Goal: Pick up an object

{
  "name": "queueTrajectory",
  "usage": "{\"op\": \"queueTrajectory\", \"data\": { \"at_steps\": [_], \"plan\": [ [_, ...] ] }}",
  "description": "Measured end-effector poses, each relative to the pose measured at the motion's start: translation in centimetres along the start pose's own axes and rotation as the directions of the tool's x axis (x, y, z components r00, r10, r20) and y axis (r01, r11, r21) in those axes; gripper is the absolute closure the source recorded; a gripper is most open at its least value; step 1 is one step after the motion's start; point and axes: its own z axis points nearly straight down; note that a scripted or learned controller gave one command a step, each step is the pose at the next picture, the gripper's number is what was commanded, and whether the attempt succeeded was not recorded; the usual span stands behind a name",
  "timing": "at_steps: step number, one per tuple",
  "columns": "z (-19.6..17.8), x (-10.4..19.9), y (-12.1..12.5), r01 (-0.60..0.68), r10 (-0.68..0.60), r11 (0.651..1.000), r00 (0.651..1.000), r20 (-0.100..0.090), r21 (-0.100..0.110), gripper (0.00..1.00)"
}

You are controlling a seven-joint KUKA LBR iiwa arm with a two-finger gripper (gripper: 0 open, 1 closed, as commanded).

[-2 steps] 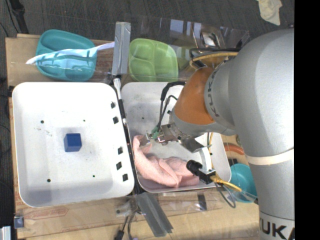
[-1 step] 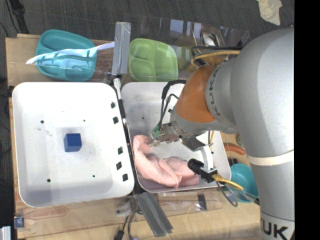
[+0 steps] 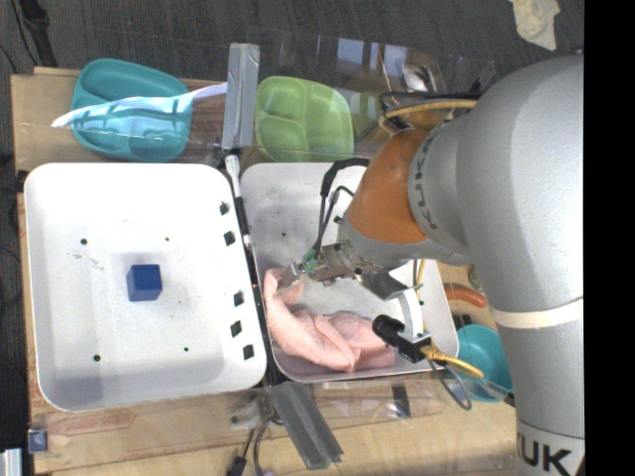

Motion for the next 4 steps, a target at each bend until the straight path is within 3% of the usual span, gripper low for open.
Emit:
{"op": "queueTrajectory", "data": {
  "at_steps": [1, 2, 3, 4],
  "plan": [
    [0.8, -1.1, 4.4, -0.241, 0.241, 0.971, 0.971, -0.001, 0.0, 0.0],
    [-6.9, -5.1, 5.5, -0.273, 0.273, 0.962, 0.962, 0.0, -0.001, 0.0],
    [-3.6, -6.0, 1.9, -0.27, 0.27, 0.963, 0.963, -0.001, 0.001, 0.0],
    [0.8, -1.0, 0.1, -0.144, 0.144, 0.99, 0.99, -0.002, 0.001, 0.0]
  ]
}}
